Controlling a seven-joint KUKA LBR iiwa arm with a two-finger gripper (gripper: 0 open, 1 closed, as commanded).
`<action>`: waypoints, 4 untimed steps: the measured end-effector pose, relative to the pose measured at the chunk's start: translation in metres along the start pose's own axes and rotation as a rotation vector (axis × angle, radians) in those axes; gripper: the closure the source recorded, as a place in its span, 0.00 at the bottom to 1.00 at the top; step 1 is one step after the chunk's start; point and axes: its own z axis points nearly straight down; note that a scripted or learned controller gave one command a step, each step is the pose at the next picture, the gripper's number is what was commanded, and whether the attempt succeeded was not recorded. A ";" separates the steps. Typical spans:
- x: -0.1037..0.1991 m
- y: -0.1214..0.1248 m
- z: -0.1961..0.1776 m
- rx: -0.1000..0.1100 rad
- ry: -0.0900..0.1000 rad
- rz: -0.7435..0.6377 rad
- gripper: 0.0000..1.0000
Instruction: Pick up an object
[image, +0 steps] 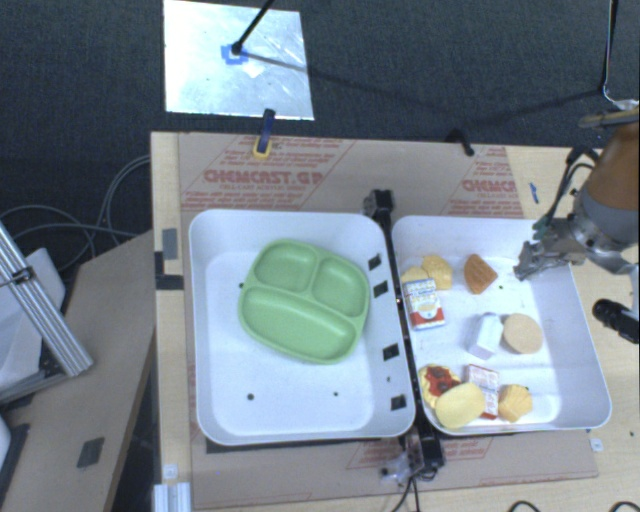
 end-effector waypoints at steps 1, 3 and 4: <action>0.000 0.002 -0.045 0.001 0.000 -0.002 1.00; 0.094 -0.044 -0.029 0.007 0.003 -0.005 1.00; 0.138 -0.072 -0.031 0.007 0.004 -0.006 1.00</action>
